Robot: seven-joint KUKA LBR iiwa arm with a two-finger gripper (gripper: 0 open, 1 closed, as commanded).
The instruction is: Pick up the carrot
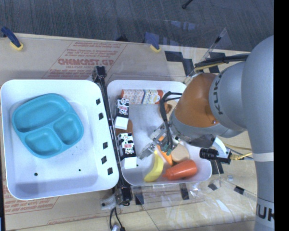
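Gripper (160, 147) low in the right bin (192, 181) above the banana (154, 170); grip state indeterminate. Carrot (181, 169) (rigid, smooth, tapered) lies alongside; best grasped mid-body.

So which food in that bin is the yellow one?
The banana, curved and yellow, lying at the near edge of the right bin. Beside it the carrot is orange-red.
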